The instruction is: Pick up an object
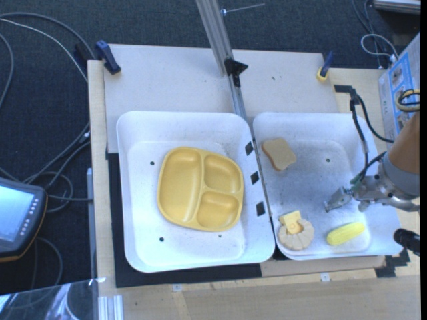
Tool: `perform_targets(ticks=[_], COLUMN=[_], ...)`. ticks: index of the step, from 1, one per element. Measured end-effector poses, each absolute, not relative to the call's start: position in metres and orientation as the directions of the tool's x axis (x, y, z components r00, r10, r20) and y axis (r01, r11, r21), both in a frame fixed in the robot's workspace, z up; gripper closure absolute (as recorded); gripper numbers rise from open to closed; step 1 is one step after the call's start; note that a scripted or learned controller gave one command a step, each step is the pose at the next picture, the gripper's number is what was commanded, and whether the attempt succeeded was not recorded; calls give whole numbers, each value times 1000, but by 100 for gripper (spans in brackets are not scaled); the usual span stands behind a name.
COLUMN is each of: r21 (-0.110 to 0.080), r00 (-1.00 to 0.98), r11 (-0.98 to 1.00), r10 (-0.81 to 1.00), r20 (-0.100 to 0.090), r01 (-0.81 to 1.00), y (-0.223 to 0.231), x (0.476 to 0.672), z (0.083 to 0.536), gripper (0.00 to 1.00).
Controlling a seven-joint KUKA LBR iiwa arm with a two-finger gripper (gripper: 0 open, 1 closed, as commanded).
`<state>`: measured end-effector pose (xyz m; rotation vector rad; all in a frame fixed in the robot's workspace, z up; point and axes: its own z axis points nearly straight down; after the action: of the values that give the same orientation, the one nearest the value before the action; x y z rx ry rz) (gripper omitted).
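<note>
The right bin (313, 129) holds three small things: a tan toast-shaped piece (279, 153) at its far left, a cream round piece with a yellow block on top (294, 231) at its near left corner, and a yellow corn cob (346, 233) by the near wall. My gripper (347, 203) reaches in from the right and hovers just beyond the corn cob. Its fingers (333, 202) stand apart, open, with nothing between them.
In the left bin (133, 179) lies a yellow divided plate (200, 188). A metal pole (217, 25) slants down to the divider between the bins. Cables hang along the right side near the arm (403, 159).
</note>
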<state>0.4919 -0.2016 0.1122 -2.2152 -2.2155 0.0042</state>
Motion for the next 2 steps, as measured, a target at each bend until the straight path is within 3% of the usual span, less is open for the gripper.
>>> perform_targets(ticks=[1,2], r21=[2,8], r00=[0,-3], r11=[0,3], r10=[1000,1000], r20=[1,-3], r01=[1000,1000], y=[-202,-198], x=[495,501], z=[127,189], gripper=[100,100])
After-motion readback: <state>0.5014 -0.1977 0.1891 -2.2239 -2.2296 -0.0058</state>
